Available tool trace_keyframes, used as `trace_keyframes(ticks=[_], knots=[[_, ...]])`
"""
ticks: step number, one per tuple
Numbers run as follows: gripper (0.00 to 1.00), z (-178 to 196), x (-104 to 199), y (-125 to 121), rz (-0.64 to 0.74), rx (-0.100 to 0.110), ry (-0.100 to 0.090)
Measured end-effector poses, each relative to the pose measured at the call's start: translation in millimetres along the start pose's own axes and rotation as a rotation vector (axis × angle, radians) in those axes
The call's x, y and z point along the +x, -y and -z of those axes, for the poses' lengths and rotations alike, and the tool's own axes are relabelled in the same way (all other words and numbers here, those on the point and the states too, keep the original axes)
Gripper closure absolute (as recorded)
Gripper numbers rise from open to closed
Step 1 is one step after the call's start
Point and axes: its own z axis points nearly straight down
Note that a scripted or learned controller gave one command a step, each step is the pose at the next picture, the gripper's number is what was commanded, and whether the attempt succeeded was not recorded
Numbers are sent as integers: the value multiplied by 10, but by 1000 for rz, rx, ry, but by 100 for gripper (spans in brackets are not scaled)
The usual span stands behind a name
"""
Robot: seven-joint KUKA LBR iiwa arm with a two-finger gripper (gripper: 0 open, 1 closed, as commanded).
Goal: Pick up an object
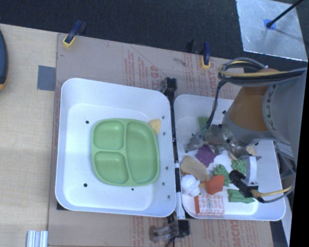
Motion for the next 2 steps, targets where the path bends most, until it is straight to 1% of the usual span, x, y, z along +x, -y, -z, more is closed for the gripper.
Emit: trace_keyframes(ticks=[1,2], knots=[[0,-5,-376,231,-9,5,-1],[0,-7,-75,269,-2,7,-2]])
